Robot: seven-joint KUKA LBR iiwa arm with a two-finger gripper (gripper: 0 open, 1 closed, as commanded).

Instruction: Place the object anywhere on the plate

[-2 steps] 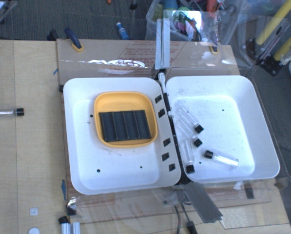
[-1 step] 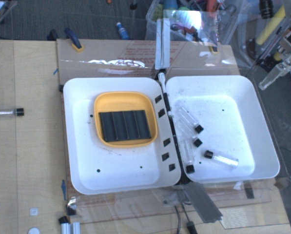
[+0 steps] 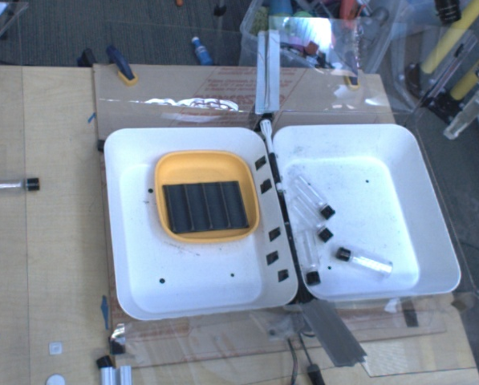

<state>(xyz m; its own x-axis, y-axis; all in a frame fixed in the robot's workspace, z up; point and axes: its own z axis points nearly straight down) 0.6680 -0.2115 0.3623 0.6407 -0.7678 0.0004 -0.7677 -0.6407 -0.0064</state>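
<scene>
Across the white bins [image 3: 223,293], capped vials [image 3: 364,261] lie arm-side, the yellow plate [image 3: 205,161] beyond them; the gripper's grasp I cannot tell.

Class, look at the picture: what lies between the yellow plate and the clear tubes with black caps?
In the camera view, bare white bin floor, then the two bins' meeting rims with black clips, separate the yellow plate from the capped tubes.

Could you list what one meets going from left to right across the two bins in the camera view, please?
Left white bin → yellow plate carrying a dark ribbed block → row of black clips along the divide → right white bin, where clear tubes with black caps lie; the farthest right is one lone tube.
</scene>
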